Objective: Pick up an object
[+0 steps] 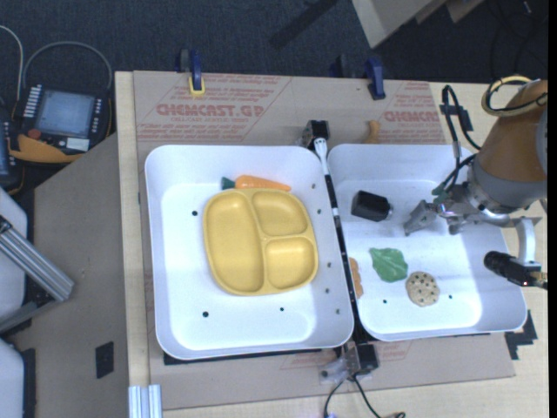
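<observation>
In the right bin (487, 312) lie a black block (371, 205), a green leaf-shaped piece (389, 263) and a brown cookie (423, 288). An orange piece (355, 278) rests against that bin's left wall. My gripper (433, 224) hangs over the right bin's middle, right of the black block and above the green piece. Its fingers are spread open and nothing is between them. One grey fingertip (415, 220) points toward the black block without touching it.
The left bin (174, 259) holds a yellow divided plate (259, 239) with an orange carrot (261, 182) behind it. The arm's grey and orange wrist (513, 159) stands over the right bin's far right side. A black cable (452, 116) runs along there.
</observation>
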### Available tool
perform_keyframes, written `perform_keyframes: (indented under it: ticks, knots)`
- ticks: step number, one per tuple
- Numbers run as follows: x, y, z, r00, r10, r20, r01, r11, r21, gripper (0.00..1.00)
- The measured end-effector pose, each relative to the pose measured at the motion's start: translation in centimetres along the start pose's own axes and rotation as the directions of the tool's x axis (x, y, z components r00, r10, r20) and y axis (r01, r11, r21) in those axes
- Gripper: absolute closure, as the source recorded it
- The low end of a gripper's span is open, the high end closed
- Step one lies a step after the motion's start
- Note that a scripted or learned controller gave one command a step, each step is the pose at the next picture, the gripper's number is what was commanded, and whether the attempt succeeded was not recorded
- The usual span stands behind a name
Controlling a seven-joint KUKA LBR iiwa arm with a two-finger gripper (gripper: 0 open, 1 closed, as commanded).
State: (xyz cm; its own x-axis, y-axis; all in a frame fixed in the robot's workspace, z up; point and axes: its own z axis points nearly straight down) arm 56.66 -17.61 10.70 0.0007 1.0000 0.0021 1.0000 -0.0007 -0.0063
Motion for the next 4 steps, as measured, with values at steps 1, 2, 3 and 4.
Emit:
perform_keyframes:
  ticks: [1, 2, 3, 4]
  knots:
    - [0.1, -0.1, 2.4, 1.0, -0.001, 0.0, 0.001, 1.0, -0.001, 0.0]
    - [0.0, 0.1, 1.2, 1.0, 0.0, 0.002, 0.0, 1.0, -0.006, 1.0]
    - [0.2, 0.5, -5.2, 1.0, -0.002, 0.005, 0.002, 1.0, -0.013, 1.0]
    - [-0.3, 0.4, -9.6, 1.0, -0.001, 0.005, 0.002, 1.0, -0.013, 1.0]
